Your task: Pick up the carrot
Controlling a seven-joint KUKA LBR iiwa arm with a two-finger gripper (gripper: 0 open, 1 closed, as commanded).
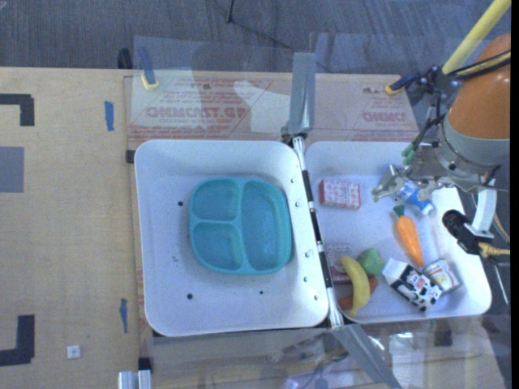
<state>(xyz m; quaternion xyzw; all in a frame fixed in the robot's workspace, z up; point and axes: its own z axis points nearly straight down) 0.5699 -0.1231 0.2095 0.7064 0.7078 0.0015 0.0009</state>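
Orange carrot (pixel 409 239) lies in the right-hand white bin (pixel 478 298), its green top pointing toward the bin's far side. Taking the carrot as the landmark: just beyond its green end hangs the robot's hand (pixel 403 186), a cluster of metal fingers and blue parts over the bin's far right area; whether those fingers are spread or closed cannot be told, and nothing shows between them. The grey arm (pixel 478 112) with its orange band rises up and to the right of the carrot. Left of the carrot, near the bin's far side, sits a small red and white box (pixel 340 193). Nearer the camera and left of the carrot lie a yellow banana (pixel 358 280) and a green item (pixel 371 259) touching it. Just nearer than the carrot's tip rests a black and white carton (pixel 412 285) beside a small can (pixel 442 274). Well to the left, the second white bin (pixel 154 217) holds a teal divided plate (pixel 241 225). Both bins rest on the table (pixel 65 217).
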